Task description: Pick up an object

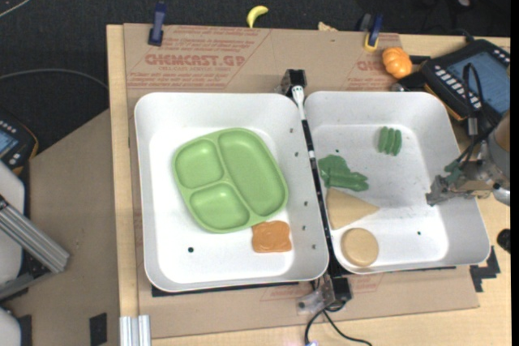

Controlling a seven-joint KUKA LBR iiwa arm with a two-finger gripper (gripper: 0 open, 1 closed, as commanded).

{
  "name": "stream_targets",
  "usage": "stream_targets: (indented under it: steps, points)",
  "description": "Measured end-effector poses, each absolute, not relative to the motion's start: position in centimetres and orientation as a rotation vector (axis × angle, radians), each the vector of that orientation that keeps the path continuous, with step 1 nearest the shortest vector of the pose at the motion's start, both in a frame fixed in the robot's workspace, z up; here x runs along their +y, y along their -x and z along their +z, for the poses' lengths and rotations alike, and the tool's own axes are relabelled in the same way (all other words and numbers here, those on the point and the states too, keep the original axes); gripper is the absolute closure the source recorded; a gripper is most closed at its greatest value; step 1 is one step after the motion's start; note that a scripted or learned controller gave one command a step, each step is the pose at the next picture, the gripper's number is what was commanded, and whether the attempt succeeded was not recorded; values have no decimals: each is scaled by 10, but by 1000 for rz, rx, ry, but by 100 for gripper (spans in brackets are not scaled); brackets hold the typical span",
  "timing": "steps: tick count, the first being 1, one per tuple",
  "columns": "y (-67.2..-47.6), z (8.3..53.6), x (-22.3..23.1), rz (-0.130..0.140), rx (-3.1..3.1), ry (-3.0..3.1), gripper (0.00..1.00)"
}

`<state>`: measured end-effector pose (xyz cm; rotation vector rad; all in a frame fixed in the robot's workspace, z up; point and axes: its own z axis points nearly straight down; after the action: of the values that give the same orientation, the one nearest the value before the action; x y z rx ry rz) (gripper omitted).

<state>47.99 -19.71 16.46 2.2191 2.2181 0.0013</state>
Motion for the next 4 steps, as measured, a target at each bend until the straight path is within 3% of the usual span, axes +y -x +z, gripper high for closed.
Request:
stream_targets:
  steps: [1, 2, 3, 4]
  points:
    - [-507, 201, -225, 2, 2217, -2216, 100]
    - [-581, 395, -179, 18, 2215, -2197, 100]
    - [-619, 546, -156, 18, 2213, -2201, 100]
    - [-586, 400, -106, -12, 2236, -2227, 100]
